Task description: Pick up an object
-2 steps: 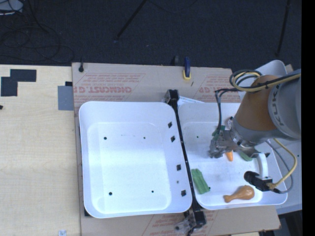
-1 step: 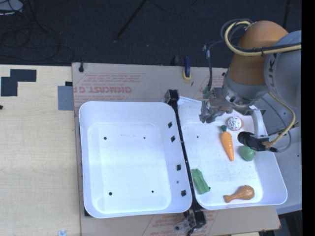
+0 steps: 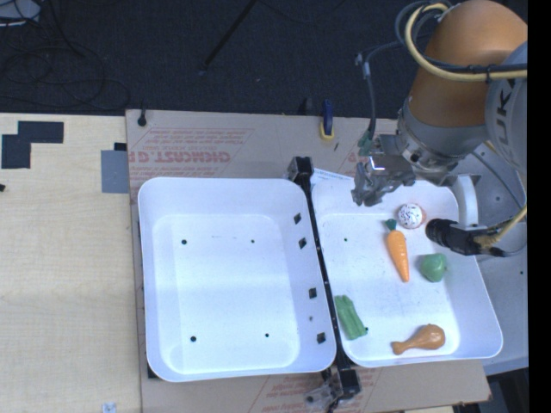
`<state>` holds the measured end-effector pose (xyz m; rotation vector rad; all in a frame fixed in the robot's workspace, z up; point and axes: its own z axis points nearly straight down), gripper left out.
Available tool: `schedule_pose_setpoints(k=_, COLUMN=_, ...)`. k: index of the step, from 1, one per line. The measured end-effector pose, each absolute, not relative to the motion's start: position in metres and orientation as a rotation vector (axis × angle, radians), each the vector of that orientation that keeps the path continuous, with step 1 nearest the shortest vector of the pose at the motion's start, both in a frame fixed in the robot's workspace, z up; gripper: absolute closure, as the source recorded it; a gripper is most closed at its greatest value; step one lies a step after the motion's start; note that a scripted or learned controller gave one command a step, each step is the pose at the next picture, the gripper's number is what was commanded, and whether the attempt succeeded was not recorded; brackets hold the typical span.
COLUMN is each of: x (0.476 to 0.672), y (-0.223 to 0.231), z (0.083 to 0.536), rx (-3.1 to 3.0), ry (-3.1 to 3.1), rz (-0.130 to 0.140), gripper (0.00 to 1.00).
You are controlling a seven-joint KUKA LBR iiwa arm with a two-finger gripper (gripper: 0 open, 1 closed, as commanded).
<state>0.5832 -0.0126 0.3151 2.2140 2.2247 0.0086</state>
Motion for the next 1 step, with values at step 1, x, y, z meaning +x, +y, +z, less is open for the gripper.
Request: schedule_pose_setpoints(k=1, x=0.5573, y=0.0209, z=0.3979, rx=2.214, ry=2.224, rz=0.009, gripper=1.00)
